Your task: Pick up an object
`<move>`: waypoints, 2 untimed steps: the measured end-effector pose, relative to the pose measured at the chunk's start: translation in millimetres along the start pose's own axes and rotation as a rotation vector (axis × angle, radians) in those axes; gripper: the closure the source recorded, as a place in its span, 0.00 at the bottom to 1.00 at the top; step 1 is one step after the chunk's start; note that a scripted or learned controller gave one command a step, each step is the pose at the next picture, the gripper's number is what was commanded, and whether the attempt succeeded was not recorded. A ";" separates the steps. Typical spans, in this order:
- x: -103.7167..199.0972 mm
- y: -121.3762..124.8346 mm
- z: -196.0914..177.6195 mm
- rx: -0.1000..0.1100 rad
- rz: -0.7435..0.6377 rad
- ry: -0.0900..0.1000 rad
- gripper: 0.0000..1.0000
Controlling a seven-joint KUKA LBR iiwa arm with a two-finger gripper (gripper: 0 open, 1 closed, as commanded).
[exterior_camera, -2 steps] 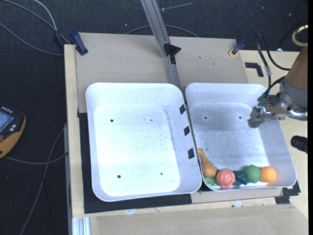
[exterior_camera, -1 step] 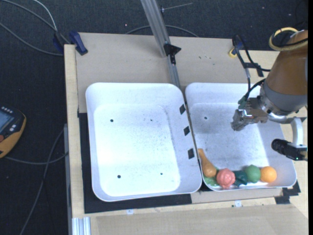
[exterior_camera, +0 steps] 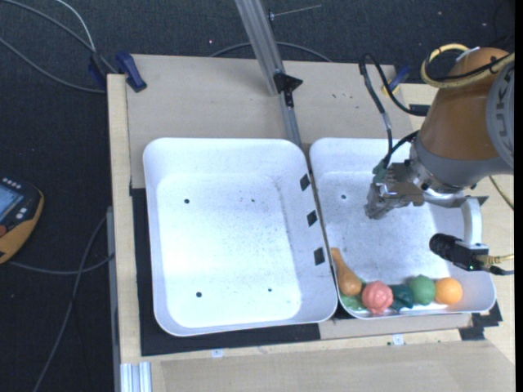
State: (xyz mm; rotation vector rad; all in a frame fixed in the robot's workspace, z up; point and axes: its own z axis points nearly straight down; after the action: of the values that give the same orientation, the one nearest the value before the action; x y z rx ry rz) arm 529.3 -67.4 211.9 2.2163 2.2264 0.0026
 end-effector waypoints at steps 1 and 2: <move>50.2 6.7 -14.7 0.000 0.000 0.000 1.00; 102.5 9.7 -4.9 0.002 0.000 0.000 1.00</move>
State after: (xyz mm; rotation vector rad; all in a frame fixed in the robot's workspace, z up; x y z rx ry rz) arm 538.5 35.2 216.9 2.2170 2.2278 0.0004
